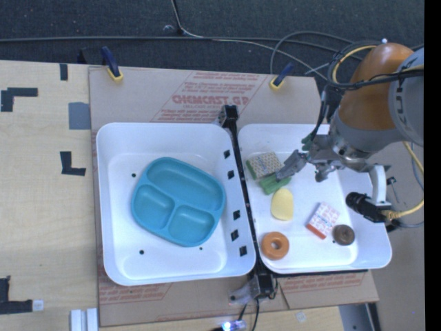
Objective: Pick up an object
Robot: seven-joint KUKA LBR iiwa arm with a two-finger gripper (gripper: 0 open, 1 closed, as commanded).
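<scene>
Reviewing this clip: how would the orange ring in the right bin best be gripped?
Judging from its pose, from straight above: the orange ring lies flat near the front wall of the right bin. One finger into its hole, one outside, pinching the rim on the side facing the bin's middle, since the front wall crowds the other side.

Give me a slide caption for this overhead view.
Gripper reaching over green block in right bin; blue tray in left bin.

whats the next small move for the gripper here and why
Probably a short descent onto the green object. The gripper hovers in the right bin just beside it, nothing between its fingers, and that piece lies closer than the yellow one.
</scene>
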